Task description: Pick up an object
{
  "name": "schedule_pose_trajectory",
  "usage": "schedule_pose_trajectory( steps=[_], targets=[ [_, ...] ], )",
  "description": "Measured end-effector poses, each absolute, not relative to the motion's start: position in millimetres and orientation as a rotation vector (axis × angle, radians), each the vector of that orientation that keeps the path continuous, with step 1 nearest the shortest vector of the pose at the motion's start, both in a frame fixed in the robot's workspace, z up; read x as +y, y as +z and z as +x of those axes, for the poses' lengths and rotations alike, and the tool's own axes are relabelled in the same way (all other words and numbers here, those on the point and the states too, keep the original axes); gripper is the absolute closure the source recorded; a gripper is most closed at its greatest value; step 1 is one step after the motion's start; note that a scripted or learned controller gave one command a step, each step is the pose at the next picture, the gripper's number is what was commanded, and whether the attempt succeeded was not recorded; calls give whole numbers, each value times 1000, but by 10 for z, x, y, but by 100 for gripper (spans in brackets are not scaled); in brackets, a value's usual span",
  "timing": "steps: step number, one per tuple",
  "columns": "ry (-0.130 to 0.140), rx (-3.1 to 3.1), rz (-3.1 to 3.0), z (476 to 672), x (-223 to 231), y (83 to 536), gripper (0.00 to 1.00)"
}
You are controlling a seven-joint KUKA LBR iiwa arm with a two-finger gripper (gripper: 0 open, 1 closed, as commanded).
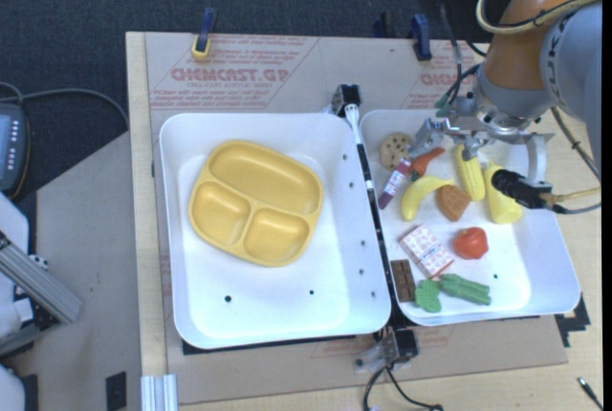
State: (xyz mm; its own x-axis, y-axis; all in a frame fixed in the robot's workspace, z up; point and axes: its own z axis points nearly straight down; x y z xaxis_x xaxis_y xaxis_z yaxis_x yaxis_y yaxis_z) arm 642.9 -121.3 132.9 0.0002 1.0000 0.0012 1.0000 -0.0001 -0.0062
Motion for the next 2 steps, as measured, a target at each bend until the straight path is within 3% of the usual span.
schedule_pose_trajectory(
  steps=[1, 2],
  targets=[
    [3, -2219, -2218, 6431, -1207, 840, 0],
    [1, -2220, -2221, 6436, -1208, 958, 100]
  ],
)
